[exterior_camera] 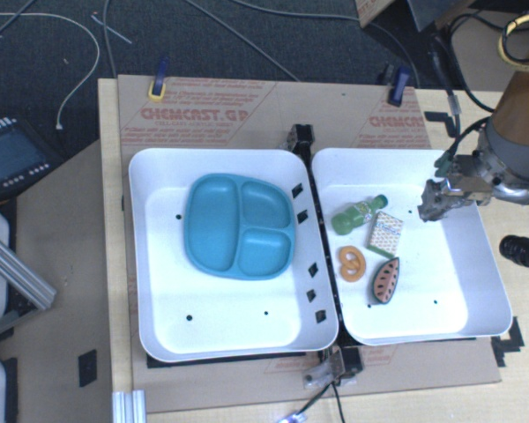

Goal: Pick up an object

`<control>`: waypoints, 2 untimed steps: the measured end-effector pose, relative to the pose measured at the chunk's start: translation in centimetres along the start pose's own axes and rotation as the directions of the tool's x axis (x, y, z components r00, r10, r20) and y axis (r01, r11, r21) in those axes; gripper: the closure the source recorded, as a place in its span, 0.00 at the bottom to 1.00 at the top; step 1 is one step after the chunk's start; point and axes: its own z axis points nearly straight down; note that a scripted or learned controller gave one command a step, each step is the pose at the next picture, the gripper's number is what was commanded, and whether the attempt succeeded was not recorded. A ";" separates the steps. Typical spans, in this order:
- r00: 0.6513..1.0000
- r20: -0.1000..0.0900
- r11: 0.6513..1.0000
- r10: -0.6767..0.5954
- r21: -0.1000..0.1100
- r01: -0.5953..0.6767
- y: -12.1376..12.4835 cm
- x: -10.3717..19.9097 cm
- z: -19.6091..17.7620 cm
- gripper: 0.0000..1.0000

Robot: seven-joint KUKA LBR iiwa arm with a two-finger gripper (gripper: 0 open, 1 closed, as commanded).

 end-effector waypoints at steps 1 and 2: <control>1.000 0.000 1.000 0.000 0.001 0.000 0.4 5.8 0.4 1.00; 1.000 0.000 1.000 0.000 0.004 0.000 0.8 11.9 2.2 1.00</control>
